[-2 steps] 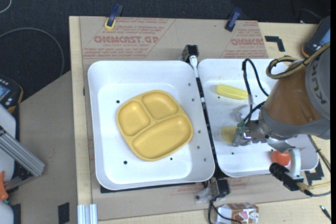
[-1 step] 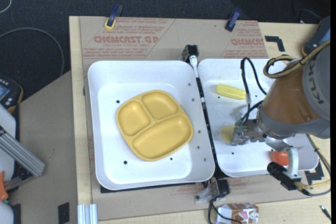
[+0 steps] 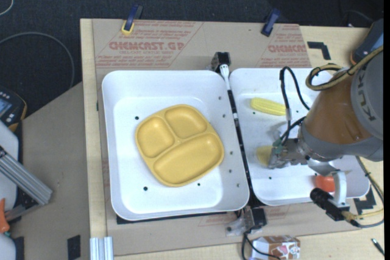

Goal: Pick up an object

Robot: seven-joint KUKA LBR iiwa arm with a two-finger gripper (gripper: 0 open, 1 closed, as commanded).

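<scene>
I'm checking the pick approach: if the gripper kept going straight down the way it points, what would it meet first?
Most likely the small yellow object right at the gripper in the right bin. Depth is unclear from this slanted view, so contact cannot be confirmed.

I see the bench through one fixed camera, mounted above it and tilted down at a slant. It sits far enough back to take in both white bins side by side, the left bin [image 3: 116, 131] and the right bin [image 3: 268, 192], plus the cardboard sheet [image 3: 183, 39] beneath them and dark floor beyond. The arm [image 3: 341, 119] enters from the right edge.
</scene>
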